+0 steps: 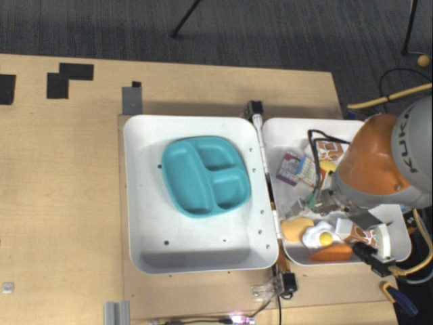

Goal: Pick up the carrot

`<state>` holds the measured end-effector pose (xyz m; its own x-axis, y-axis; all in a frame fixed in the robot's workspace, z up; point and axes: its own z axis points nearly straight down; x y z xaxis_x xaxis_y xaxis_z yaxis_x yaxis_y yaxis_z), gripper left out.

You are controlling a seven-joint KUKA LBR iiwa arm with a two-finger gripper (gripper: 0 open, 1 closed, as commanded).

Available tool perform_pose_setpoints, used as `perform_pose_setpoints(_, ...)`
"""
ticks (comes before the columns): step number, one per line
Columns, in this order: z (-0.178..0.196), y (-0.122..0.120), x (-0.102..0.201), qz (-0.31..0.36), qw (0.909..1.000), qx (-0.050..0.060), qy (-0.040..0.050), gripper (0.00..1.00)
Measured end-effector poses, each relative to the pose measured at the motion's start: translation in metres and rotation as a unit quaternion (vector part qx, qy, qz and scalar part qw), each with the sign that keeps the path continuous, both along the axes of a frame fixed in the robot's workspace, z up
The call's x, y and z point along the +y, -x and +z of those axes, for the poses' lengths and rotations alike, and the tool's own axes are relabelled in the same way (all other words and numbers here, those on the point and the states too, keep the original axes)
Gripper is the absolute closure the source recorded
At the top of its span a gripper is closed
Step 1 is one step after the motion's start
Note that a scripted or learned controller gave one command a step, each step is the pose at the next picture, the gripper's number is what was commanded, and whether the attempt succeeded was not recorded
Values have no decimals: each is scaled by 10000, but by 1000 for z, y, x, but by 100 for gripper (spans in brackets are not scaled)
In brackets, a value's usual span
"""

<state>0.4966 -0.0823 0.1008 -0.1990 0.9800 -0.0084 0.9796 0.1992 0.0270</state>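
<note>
Not yet lifted — carrot (331,253) lying flat on the floor of the right bin (400,246), close against that bin's near rim, long axis running roughly along the rim. Just beside it on the far side, a white-and-yellow egg-like toy (318,236) and a pale orange rounded piece (296,229), both touching or nearly touching the carrot's left end. Further into the same bin, small packets (292,167) toward the far wall. Left bin (145,249) holding only a teal divided plate (205,175), well apart from the carrot and of no part in the job.

Arm with its orange band (369,161) reaching low over the right bin, wrist hanging above the clutter just beyond the carrot. Pincer (323,202) lost among the wrist hardware and the toys beneath — cannot tell whether spread or closed, and nothing orange seen caught in it.

Judged from this: approach under way at best, grasp undone, lift undone. Left to do — line up over the carrot near the rim, come down without snagging the egg toy, close across the carrot's narrow width, raise it clear of the bin. Tight spot against the rim likely the main hazard.
</note>
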Motion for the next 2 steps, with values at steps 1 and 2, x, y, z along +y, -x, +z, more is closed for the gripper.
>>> perform_pose_setpoints(1, -13, 5, -11, -1912, 9815, 68, -57, 0)
perform_pose_setpoints(2, -12, 4, -1, -1476, 9890, 60, -37, 0)
